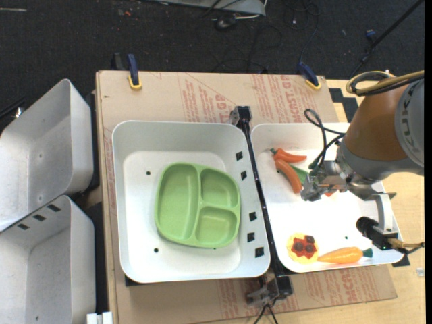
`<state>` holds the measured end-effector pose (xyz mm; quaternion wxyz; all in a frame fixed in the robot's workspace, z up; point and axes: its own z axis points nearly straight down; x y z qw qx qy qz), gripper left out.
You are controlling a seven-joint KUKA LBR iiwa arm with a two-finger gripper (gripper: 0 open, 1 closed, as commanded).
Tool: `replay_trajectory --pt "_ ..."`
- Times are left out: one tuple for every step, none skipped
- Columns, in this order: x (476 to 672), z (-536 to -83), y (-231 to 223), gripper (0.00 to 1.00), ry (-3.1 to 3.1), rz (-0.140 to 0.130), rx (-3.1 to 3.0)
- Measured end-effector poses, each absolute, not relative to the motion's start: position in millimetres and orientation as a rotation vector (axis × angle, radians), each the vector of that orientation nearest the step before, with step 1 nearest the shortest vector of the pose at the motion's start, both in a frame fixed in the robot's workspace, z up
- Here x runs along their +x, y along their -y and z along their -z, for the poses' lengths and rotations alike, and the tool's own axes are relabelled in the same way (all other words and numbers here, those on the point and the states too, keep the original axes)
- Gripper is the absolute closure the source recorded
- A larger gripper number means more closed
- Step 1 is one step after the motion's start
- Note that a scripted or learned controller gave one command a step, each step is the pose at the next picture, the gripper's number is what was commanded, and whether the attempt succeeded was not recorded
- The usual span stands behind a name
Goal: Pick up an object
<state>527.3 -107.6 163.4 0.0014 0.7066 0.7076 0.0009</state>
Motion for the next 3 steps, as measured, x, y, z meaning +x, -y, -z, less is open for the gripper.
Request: replay_trajectory --pt "531.6 -226 112 1.0 -2.219 -0.006 2.214" --pt "541.5 -281 106 1.0 -2.222 -0.006 2.213" --pt "542.2 -297 107 1.0 -2.222 -0.002 2.217"
